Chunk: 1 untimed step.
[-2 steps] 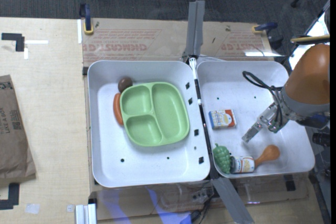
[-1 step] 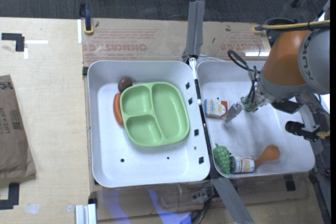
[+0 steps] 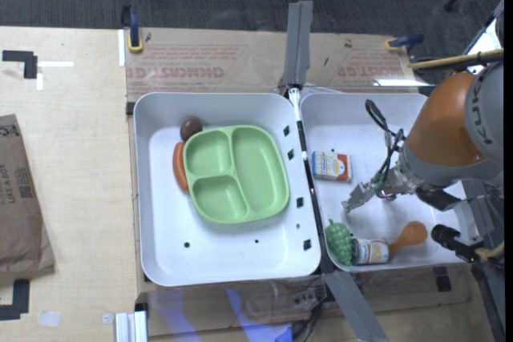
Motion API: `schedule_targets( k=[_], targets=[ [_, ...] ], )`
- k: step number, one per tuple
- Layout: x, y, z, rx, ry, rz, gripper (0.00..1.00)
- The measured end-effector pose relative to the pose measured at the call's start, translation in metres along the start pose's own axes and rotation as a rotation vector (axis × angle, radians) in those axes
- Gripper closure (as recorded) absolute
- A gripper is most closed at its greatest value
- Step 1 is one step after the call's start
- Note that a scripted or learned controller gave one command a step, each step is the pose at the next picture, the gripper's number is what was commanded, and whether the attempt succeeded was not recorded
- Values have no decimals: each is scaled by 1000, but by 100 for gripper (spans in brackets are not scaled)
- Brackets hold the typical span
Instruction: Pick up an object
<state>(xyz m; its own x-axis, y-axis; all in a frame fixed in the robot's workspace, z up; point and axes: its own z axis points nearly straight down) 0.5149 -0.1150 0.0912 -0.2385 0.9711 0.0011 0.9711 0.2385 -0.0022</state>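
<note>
Lying at the far left of the tabletop (image 3: 72, 196) is a brown paper bag (image 3: 20, 196), flat on the pale wood and partly cut off by the edge of the view. Next comes the left bin (image 3: 160, 244), a shallow white tray holding a green divided plate (image 3: 236, 172) with three compartments, set slightly askew. Tucked against the plate's left rim is an orange carrot-like piece (image 3: 179, 166), and just above that a small dark brown round object (image 3: 191, 127) touches the plate's upper left corner. A grey divider (image 3: 298, 44) runs upward from where the two bins meet. The right bin (image 3: 337, 112) holds a small white and orange carton (image 3: 331, 165) near its left wall. Near the bin's front left corner sits a green bunch of grapes (image 3: 338, 241), touching a small bottle with a label (image 3: 370, 251) lying on its side, and beside that a tan drumstick-shaped toy (image 3: 407, 235). Above the middle of this bin hangs the pincer (image 3: 358, 199), reaching in from the right under the arm's orange band (image 3: 449, 124); its slim fingers point down and to the left, apart from the carton and the grapes, with nothing visible between them, and how far apart they are set cannot be told at this size.
</note>
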Motion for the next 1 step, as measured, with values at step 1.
schedule_targets(
  k=[1],
  targets=[
    [-8,53,-54,-2,-3,-6,0]
  ],
)
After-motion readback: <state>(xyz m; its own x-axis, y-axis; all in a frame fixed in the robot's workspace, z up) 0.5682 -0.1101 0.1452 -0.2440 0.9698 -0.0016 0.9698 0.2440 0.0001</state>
